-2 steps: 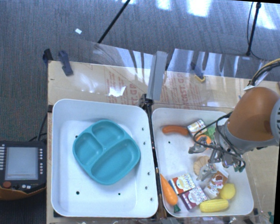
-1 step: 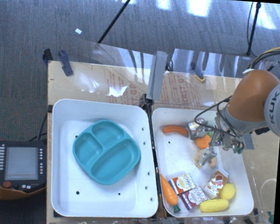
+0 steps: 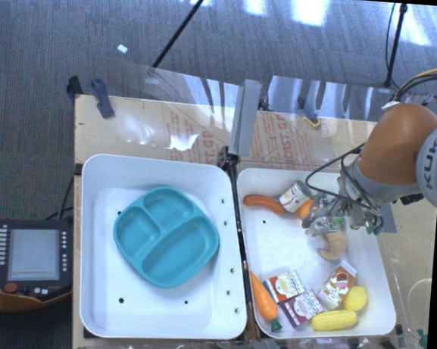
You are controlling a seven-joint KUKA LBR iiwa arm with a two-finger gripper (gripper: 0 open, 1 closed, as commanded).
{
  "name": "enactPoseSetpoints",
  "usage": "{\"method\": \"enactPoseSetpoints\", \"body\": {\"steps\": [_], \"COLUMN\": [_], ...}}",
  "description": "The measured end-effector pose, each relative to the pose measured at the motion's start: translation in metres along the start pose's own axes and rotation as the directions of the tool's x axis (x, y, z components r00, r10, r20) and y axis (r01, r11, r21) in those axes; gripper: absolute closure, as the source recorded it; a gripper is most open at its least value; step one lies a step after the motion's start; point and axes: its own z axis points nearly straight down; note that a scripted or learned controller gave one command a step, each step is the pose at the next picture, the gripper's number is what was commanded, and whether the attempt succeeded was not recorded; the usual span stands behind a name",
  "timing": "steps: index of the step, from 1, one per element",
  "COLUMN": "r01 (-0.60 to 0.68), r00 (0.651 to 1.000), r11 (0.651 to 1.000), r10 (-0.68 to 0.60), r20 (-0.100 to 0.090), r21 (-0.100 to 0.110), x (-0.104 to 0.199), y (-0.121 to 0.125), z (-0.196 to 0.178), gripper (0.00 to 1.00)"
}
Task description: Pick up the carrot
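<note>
The carrot, orange with a green tip, lies along the left wall of the right bin, near its front. My gripper hangs over the back half of that bin, far from the carrot and up to its right. Directly beside the gripper are a tan croissant-shaped piece and a small orange item. Nothing can be seen held.
A curved orange sausage-like piece and a small can lie at the back of the right bin. Small food boxes, a lemon and a corn cob crowd its front right. A blue divided plate sits in the left bin.
</note>
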Motion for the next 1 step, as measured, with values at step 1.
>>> {"method": "enactPoseSetpoints", "body": {"steps": [1], "r01": [0.315], "r00": [0.949], "r11": [0.949], "r10": [-0.315], "r20": [-0.007], "r21": [-0.005], "x": [0.0808], "y": [0.021], "z": [0.0176], "gripper": [1.0]}}
